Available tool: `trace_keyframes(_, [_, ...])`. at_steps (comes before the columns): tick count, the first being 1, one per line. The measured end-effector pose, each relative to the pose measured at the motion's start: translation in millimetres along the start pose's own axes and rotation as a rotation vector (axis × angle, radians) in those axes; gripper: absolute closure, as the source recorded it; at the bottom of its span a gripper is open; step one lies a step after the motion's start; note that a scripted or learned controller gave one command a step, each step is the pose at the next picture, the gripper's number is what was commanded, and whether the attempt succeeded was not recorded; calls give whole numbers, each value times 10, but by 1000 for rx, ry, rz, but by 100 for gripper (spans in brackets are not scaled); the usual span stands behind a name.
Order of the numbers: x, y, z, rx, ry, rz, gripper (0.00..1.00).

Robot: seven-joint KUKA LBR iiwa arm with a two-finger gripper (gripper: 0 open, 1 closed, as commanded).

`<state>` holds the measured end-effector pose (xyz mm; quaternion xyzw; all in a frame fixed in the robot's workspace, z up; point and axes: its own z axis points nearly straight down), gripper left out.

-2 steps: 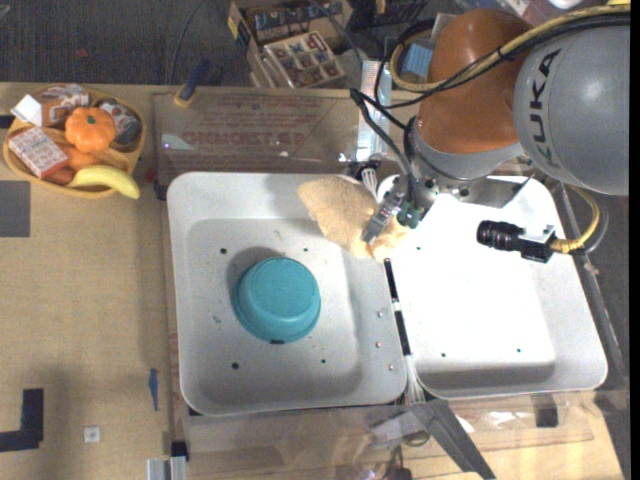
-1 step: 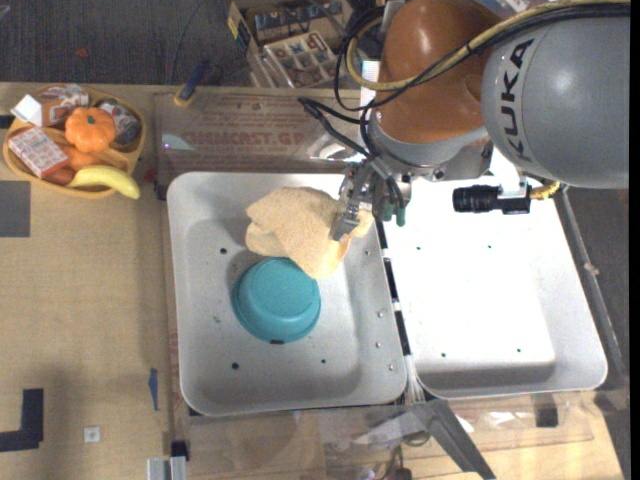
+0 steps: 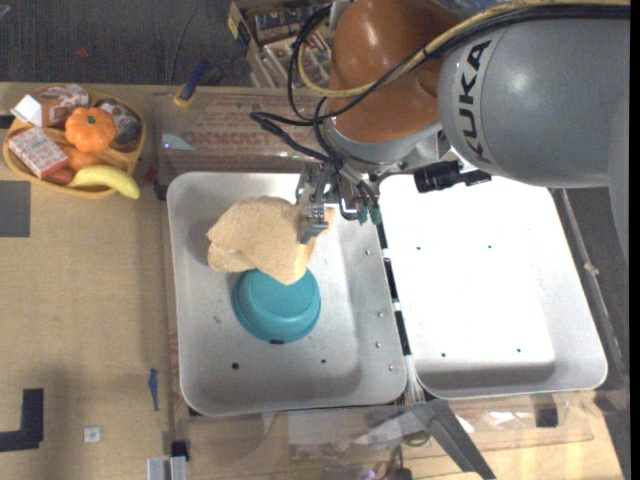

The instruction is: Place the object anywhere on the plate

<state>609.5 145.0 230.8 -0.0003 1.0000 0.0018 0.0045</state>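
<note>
Tan cloth [image 3: 258, 238]: soft, light, draped half over teal plate [image 3: 280, 310], left bin [image 3: 200, 368]. Gripper [image 3: 313, 211] pinching its back-right edge; bunch there.

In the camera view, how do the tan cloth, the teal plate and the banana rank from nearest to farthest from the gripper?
1. Tan cloth: left bin, right beside the gripper, at its left.
2. Teal plate: below the cloth, partly covered by it.
3. Banana: in the basket at the far left, outside the bins.
</note>
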Motion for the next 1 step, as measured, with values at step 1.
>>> trace_keyframes(1, [-2, -2, -6, 0, -1, 0, 0])
